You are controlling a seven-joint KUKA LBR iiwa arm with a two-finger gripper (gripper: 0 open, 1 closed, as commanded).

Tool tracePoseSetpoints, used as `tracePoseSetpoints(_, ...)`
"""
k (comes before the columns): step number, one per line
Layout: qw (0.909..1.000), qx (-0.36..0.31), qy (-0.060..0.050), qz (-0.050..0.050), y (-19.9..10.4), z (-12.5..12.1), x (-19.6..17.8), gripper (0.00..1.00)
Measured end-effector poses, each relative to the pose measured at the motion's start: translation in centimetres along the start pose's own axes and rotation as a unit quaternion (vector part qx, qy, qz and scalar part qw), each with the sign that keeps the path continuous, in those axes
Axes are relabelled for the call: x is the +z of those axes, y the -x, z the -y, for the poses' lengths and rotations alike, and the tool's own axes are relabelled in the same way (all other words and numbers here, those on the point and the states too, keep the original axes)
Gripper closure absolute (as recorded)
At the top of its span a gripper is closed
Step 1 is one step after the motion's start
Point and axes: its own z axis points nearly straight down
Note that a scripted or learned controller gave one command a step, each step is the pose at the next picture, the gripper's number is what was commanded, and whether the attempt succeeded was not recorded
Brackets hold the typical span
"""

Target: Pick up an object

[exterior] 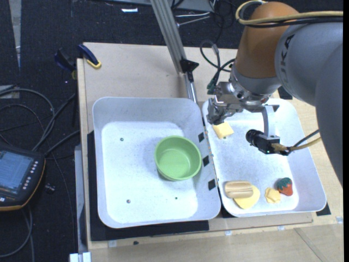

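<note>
A pale yellow block [222, 130] lies at the back left of the right bin [305, 146]. My gripper [220, 112] hangs just above and behind that block, close to the bin's back left corner. A hot dog bun [239, 189] rests on a yellow piece [247, 200] near the bin's front edge. To their right sit a small yellow chunk [272, 195] and a red strawberry [284, 186]. A green bowl [177, 157] stands upright in the left bin [125, 173].
A slanted metal pole [172, 34] rises from between the bins at the back. A black camera unit [264, 142] hangs off the wrist over the right bin. Cables [212, 56] run behind the bins. A tablet [16, 176] lies off the bench at left.
</note>
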Motion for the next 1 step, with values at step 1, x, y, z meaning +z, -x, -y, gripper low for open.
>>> tracePoseSetpoints(1, 1.0000, 0.000, 0.000, 0.000, -4.18, -0.91, 0.60, 1.00)
